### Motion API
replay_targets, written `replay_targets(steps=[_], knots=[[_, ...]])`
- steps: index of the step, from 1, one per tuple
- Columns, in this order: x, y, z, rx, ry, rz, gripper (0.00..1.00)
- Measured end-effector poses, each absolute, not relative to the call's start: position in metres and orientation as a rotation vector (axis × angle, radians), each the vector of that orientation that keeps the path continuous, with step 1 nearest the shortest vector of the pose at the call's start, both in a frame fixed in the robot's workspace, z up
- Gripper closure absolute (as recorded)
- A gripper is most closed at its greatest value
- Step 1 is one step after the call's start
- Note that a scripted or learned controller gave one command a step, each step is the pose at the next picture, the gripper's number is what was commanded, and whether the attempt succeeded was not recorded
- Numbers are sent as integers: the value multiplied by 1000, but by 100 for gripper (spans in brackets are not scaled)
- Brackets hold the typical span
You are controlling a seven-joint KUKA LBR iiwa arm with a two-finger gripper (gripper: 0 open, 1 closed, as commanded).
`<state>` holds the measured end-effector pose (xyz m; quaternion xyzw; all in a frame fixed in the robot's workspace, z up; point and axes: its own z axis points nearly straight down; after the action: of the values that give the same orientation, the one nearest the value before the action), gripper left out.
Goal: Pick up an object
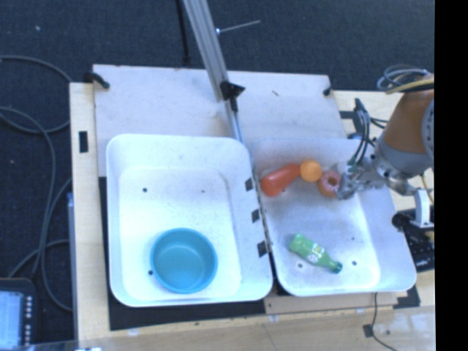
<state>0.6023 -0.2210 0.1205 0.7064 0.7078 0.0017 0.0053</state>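
**Gripper low over the right bin's far end, next to a small pink piece**

Camera view. 2 white bins sit side by side on the bench. The left bin (128, 196) holds 1 item, a blue bowl (183, 260), near its front edge. The right bin (365, 269) holds 4 items: a red-orange carrot-like toy (278, 179) near the divider, an orange ball (311, 170) touching or just beside its right end, a small pink piece (328, 183) just right of the ball, and a green bottle (314, 253) lying on its side toward the front, well apart from the other 3.

The arm (409, 130) reaches in from the right. The gripper (346, 184) is down at the far end of the right bin, its tip touching or overlapping the right side of the pink piece. Cannot tell from this angle whether the gripper is spread or pinched, and nothing is clearly seen held in it.

Judgement: the step in hand looks like the descent and closing on the pink piece; nothing is lifted yet. Any of the 5 items would satisfy the task.

Notes on doing it well:
- Centre over the pink piece, not its right edge, or it may squirt toward the ball.
- The ball sits close on the left and could be nudged or caught in the grasp.
- Go low enough to grip the body of the piece without pressing the bin floor.
- Lift straight up and check that the piece rises.
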Motion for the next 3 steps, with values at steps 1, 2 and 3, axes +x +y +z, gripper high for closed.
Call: replay_targets(steps=[1,2,3], knots=[[600,-223,188,2212,2218,10,100],[603,-225,247,2206,2223,11,100],[604,-225,250,2206,2230,4,100]])
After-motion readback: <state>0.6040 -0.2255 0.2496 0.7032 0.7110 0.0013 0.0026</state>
